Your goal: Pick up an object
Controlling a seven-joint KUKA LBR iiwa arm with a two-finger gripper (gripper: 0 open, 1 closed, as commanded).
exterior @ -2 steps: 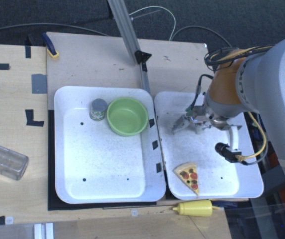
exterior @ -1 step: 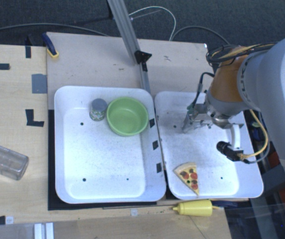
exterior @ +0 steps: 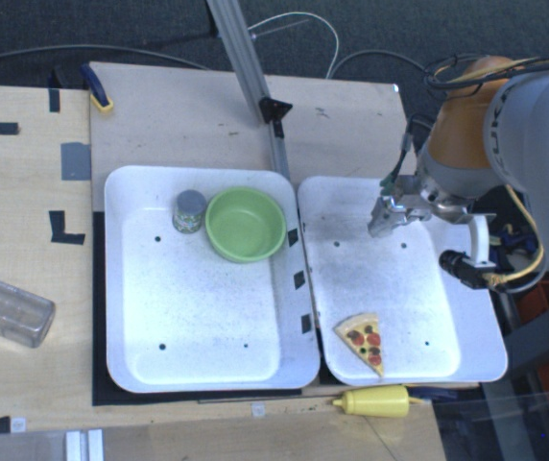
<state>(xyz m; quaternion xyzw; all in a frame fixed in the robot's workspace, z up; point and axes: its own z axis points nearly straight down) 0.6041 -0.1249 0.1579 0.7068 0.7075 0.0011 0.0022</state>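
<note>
White and shallow, the right bin [exterior: 404, 286] is the landmark: a pizza slice toy [exterior: 362, 339] lies on its floor near the front edge, and the gripper [exterior: 390, 214] hangs over its far end, well apart from the slice, holding nothing visible. In the neighbouring left bin [exterior: 140, 353] a green bowl [exterior: 246, 224] touches a small grey can [exterior: 189, 211], and a yellow bottle [exterior: 375, 401] lies on the bench just outside the right bin's front rim.

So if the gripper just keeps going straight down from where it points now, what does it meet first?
Probably the bare floor of the right bin. The gripper hangs over its far end, with the pizza slice well off toward the near edge. Depth is hard to judge.
</note>
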